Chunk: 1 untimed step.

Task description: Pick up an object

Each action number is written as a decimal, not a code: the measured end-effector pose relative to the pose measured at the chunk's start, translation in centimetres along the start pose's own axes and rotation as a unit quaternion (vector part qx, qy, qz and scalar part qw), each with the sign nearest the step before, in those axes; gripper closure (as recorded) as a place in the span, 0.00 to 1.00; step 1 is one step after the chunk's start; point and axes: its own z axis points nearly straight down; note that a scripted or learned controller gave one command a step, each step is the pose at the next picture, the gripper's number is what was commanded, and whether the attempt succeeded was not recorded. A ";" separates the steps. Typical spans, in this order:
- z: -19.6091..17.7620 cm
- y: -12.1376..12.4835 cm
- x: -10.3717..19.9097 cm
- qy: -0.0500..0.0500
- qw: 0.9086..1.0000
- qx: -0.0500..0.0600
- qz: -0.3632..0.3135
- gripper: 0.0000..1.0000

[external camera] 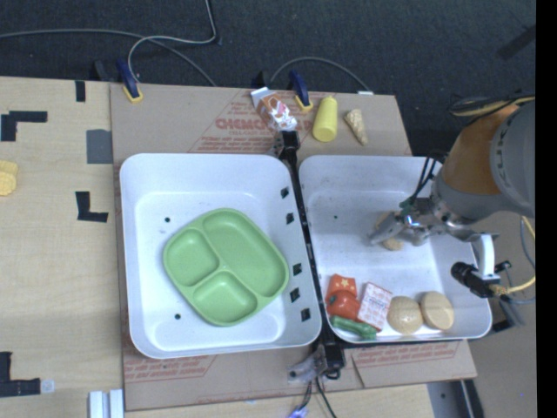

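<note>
Over the right bin (348,177), the gripper (389,232) reaches low — perhaps touching a small tan object (393,244) — its grip unreadable from above.

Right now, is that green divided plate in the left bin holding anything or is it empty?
Empty. The green plate lies flat in the left bin, and all three of its compartments show bare green.
</note>
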 end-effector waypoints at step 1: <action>0.0 1.8 2.7 0.000 1.000 -0.001 -0.001 0.00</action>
